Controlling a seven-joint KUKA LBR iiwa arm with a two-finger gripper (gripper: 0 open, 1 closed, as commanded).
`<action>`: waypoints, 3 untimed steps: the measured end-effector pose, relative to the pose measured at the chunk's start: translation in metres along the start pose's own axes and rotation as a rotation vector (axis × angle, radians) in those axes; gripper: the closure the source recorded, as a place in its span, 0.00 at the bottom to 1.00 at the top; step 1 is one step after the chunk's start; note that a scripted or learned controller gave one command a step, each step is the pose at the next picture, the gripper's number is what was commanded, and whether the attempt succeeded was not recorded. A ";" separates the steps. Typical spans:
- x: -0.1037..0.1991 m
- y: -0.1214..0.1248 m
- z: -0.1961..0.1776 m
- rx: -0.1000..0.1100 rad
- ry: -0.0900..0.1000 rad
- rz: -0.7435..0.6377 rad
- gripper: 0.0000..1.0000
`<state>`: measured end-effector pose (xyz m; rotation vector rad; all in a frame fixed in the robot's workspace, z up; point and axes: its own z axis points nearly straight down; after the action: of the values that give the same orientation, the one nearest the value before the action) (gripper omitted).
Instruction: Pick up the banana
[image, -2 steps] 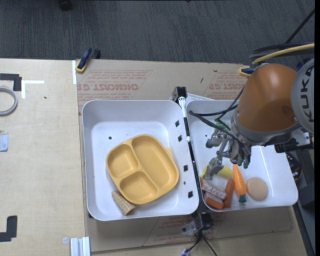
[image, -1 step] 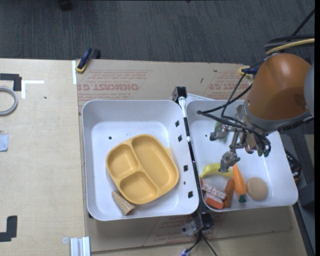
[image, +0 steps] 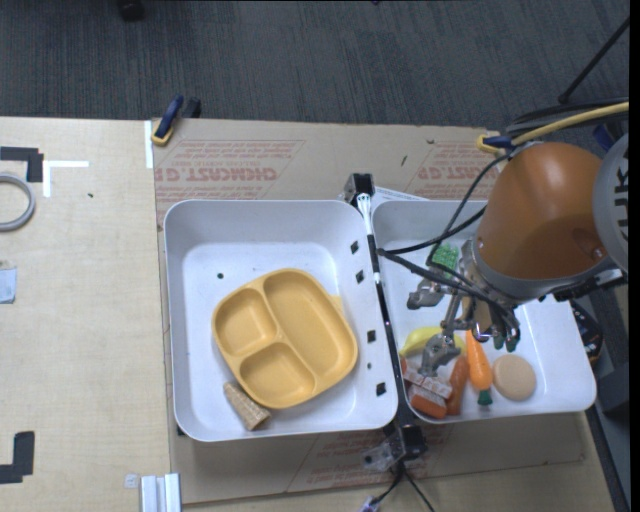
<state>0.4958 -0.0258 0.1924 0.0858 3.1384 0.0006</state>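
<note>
**Gripper low over the right bin's clutter**

The gripper (image: 440, 335) hangs in the right bin (image: 560, 400), just beside the banana (image: 420, 340) at the bin's left wall. Its opening cannot be told. A carrot (image: 479, 366) lies near; the left bin (image: 190, 330) holds a yellow plate (image: 285, 338).

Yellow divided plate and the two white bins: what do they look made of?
Yellow divided plate: likely molded plastic, matte to satin; uniform color, rounded compartment ridges, soft highlights. Left bin and right bin: probably thin formed plastic, smooth and slightly glossy; rounded corners, even white, shallow walls. Painted metal can't be ruled out.
</note>
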 end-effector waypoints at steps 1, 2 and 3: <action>0.000 0.000 0.000 0.000 0.000 0.001 0.00; 0.010 0.017 0.000 0.000 -0.001 -0.305 0.00; -0.005 0.014 0.000 0.000 -0.002 -0.762 0.00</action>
<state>0.5013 -0.0121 0.1925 -1.0874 2.9434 0.0000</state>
